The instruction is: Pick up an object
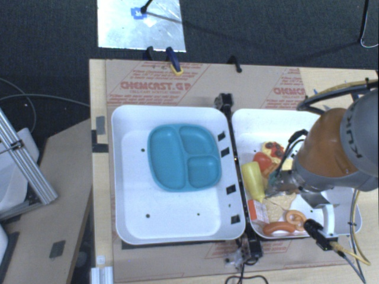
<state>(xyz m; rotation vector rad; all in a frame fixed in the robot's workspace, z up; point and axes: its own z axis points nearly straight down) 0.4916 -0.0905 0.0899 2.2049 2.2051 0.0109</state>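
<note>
- Two white bins are seen side by side on the tabletop (148, 78).
- In the left bin (133, 218), a blue divided plate (183, 157) is held.
- In the right bin (249, 120), a yellow object (253, 179) and red toy food (263, 158) are crowded beside the tool (275, 185); its state cannot be told.

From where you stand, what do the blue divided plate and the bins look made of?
The blue plate looks like moulded plastic, matte, one even colour with soft rounded compartments. The white bins seem to be thin plastic too, smooth and faintly glossy; the look alone cannot confirm that.

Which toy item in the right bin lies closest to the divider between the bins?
The yellow piece, long and pale, lies beside the divider; the red one and the orange ring sit farther right.
</note>
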